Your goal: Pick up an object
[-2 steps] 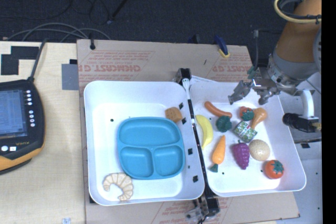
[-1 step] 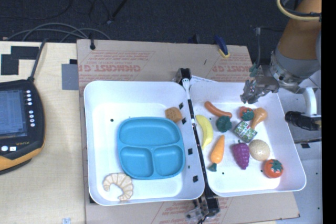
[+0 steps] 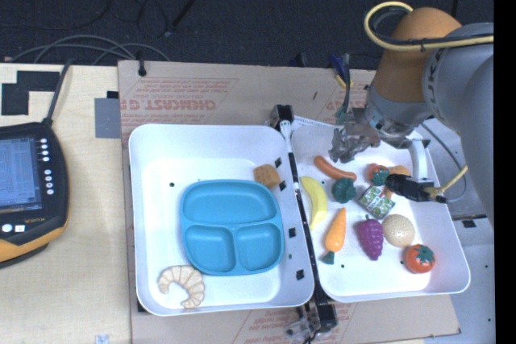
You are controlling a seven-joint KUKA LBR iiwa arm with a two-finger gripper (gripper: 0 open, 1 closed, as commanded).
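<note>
- Two shallow white bins are shown side by side: the left bin (image 3: 153, 149) bears a blue divided tray (image 3: 231, 225), a toy croissant (image 3: 182, 284) and a small brown piece (image 3: 267, 175); the right bin (image 3: 451, 270) bears a scatter of toy foods.
- The gripper (image 3: 348, 145) is seen low over the far part of the right bin, just above the toy sausage (image 3: 334, 168); whether it is open or closed cannot be told, and nothing is seen held.
- The sausage is judged the likeliest target. It lies near the bin's far-left corner, apart from the banana (image 3: 314, 199) and just beside a dark green piece (image 3: 344, 190).
- As a hollow plastic toy it is presumed light, stiff and smooth, hence somewhat slippery; breakage is judged unlikely.
- A hold across the narrow middle, at right angles to its length, is advised; its rounded ends are expected to squirt out.
- Elsewhere lie a carrot (image 3: 335, 230), grapes (image 3: 370, 238), a pale egg-shaped item (image 3: 398, 230) and a tomato (image 3: 419, 258).
</note>
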